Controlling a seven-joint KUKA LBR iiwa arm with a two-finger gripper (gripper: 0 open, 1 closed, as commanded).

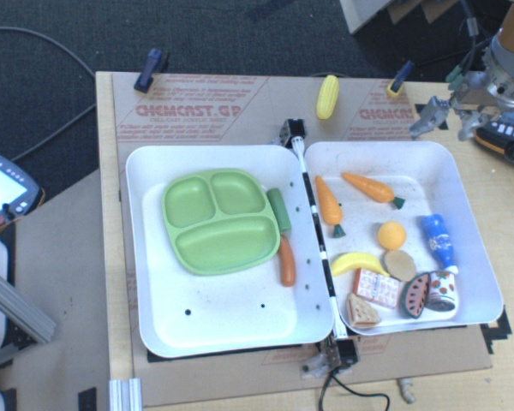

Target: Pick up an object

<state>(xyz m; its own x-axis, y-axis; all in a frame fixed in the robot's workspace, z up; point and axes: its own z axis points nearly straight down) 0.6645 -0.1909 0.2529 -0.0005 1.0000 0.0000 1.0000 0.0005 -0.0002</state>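
My gripper (448, 120) hangs at the far right, above the bench just beyond the back rim of the right bin (475, 221). Its fingers stand open with nothing between them. The right bin holds two carrots (328, 202) (370, 187), an orange ball (391, 235), a banana (356, 264), a blue bottle (437, 240), a beige round piece (400, 265), a small red box (377, 288), a bread slice (362, 312), a watermelon slice (415, 296) and a can (442, 290). All of these lie in front of and below the gripper, apart from it.
The left bin (150, 298) holds a green divided plate (220, 221), a green stick (278, 209) and an orange sausage (287, 261) by its right wall. A yellow corn cob (327, 97) lies on the bench behind the bins. Blue clamps (149, 70) (400, 79) sit on the back edge.
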